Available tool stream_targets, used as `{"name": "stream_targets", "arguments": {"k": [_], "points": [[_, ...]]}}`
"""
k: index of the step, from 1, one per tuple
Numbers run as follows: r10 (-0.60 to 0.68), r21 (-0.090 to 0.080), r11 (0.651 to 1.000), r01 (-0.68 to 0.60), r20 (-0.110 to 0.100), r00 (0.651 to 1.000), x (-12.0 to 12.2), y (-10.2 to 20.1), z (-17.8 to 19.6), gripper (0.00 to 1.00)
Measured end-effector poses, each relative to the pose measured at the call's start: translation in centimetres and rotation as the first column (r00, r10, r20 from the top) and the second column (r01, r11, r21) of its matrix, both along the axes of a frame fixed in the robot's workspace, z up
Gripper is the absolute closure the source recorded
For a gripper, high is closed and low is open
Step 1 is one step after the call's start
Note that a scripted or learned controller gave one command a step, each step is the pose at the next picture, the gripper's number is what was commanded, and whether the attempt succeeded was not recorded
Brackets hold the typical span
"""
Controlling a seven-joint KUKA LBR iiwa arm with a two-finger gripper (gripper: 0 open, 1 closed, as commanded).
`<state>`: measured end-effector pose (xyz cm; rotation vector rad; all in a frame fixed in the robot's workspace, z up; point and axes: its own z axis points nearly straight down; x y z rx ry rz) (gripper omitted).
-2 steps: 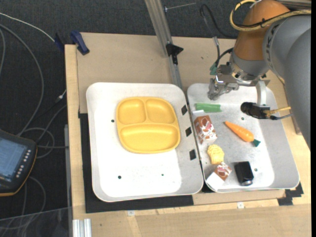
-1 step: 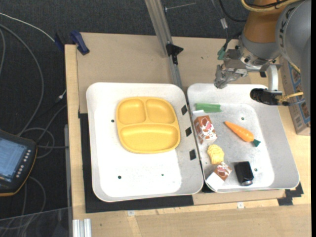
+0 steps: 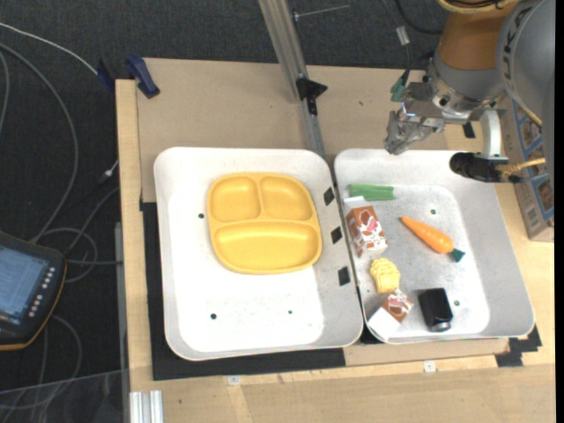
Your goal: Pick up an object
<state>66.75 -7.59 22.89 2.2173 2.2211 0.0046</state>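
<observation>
The right bin [image 3: 493,263] holds several small items. A flat green piece [image 3: 370,191] lies near its far left corner, with a red and white carton [image 3: 365,229] just below it. An orange carrot [image 3: 427,235] with a green tip lies in the middle. Toward the front sit a yellow lumpy piece [image 3: 384,275], a small red and white packet [image 3: 397,305] and a black block [image 3: 434,308]. My gripper [image 3: 398,141] hangs over the far rim of the right bin, above and behind the green piece, with nothing seen in it.
In the left bin [image 3: 176,263] lies a yellow divided plate [image 3: 263,221]. A metal post [image 3: 291,51] rises behind the gap between the bins. A black knob [image 3: 471,166] juts over the right bin's far right edge. Bare wooden bench surrounds the bins.
</observation>
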Motion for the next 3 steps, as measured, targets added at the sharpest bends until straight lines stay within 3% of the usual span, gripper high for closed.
{"name": "stream_targets", "arguments": {"k": [1,2,3], "points": [[0.005,0.003,1.0,-0.005,-0.007,1.0,-1.3,5.4,-0.1,1.0],[0.005,0.003,1.0,-0.005,-0.007,1.0,-4.0,10.2,1.2,1.0],[0.005,0.003,1.0,-0.005,-0.009,1.0,-6.4,15.7,0.2,1.0]]}}
